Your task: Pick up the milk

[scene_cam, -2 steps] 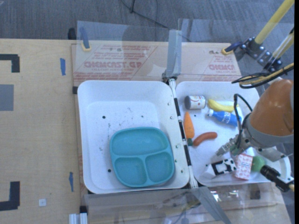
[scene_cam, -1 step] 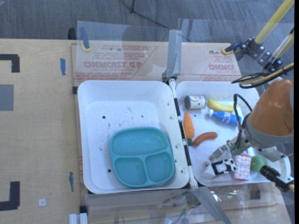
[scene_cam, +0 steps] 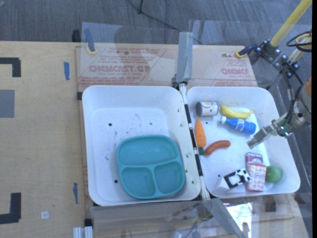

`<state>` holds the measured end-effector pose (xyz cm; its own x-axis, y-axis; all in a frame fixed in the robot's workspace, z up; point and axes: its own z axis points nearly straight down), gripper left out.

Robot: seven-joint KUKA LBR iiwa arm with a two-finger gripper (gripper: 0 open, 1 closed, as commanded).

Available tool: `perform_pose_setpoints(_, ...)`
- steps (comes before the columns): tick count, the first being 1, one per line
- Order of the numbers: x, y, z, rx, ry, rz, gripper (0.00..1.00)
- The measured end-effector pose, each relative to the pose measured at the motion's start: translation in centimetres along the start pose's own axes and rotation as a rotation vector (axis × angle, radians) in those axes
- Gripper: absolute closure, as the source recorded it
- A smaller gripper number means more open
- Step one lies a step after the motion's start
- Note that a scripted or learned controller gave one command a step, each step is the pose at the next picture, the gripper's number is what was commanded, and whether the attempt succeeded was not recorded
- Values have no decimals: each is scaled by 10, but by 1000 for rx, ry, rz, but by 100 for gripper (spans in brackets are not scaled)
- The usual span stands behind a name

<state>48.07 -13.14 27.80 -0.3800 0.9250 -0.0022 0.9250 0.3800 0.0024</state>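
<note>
Gripper: the gripper (scene_cam: 257,140) hangs over the right part of the right bin (scene_cam: 277,103), reaching in from the right edge; nothing is seen between its tips, and how wide they stand cannot be told from this slanted view.
Milk: the milk (scene_cam: 256,171), a red and white carton, lies near the front right corner of the right bin, below the gripper and apart from it.
Beside the milk: a green ball-like fruit (scene_cam: 274,173) touches its right side; a small black and white item (scene_cam: 236,177) lies just to its left.
Rest of right bin: a small can (scene_cam: 207,108) lies at the back left, a banana (scene_cam: 236,112) next to it, a blue and white bottle (scene_cam: 238,125) just in front of the banana, a carrot (scene_cam: 199,133) along the left wall, a red sausage-like piece (scene_cam: 217,147) near the carrot.
Left bin: the left bin (scene_cam: 99,103) holds a teal divided plate (scene_cam: 150,166) at its front right.
Worktop: the pale wooden worktop (scene_cam: 39,133) carries both bins side by side.
</note>
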Motion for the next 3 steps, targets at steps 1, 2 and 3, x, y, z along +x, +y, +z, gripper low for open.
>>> perform_pose_setpoints(1, -27, -12, 66, 1, 1, -78, 0)
perform_pose_setpoints(2, -29, -10, 169, -8, -7, -268, 0)
perform_pose_setpoints(3, -30, -10, 160, -11, -7, -265, 100)
